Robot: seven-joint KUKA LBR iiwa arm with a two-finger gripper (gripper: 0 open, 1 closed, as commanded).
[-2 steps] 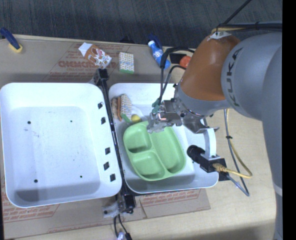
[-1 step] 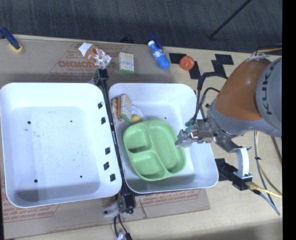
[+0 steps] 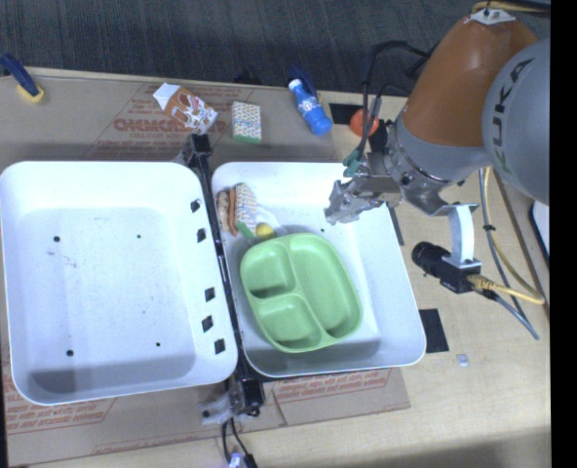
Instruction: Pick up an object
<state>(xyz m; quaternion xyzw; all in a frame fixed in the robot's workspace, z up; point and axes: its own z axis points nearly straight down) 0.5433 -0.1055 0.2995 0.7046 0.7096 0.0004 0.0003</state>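
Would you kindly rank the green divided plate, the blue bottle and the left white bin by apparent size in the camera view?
1. Left white bin
2. Green divided plate
3. Blue bottle, clearly smallest, lying beyond the bins

Bins (image 3: 103,178): white, two. Divided plate (image 3: 300,292): pale green. Packet (image 3: 238,209) beside it: orange and white stripes. Small piece (image 3: 264,230): yellow. Clip (image 3: 311,107) behind the bins: blue. Carton (image 3: 247,121): green-and-white speckled. Arm (image 3: 474,76): orange band, grey shell. Cardboard underlay (image 3: 133,125): tan, red print.
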